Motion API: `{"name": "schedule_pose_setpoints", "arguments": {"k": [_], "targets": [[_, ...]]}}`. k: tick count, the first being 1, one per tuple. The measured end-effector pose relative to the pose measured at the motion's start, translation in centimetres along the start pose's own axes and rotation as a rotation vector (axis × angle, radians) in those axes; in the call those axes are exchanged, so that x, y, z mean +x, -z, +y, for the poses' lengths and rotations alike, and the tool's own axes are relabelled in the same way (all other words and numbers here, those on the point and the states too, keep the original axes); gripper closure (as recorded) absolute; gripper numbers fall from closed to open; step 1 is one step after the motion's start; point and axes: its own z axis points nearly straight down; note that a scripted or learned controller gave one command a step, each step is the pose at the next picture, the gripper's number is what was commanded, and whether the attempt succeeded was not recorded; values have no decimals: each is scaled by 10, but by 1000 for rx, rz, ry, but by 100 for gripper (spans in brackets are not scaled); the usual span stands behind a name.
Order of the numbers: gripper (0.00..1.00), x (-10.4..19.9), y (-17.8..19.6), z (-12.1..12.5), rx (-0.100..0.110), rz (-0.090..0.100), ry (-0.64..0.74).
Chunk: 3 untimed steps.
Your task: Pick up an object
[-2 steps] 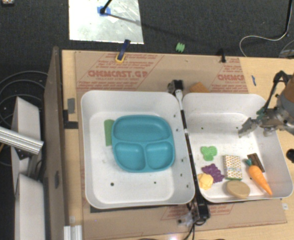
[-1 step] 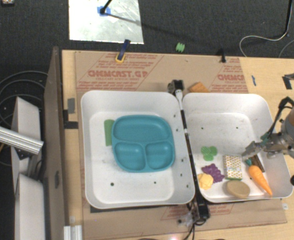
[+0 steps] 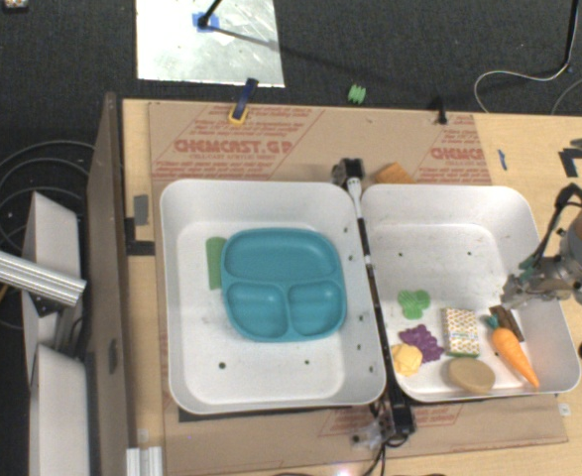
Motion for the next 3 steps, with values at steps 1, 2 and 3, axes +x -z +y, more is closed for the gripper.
{"name": "schedule_pose_setpoints", "arguments": {"k": [1,2,3], "targets": [[0,0,0,0,0,0,-1],[0,91,-21,53,0,1,8],[0,120,-51,16,8,4,0]]}}
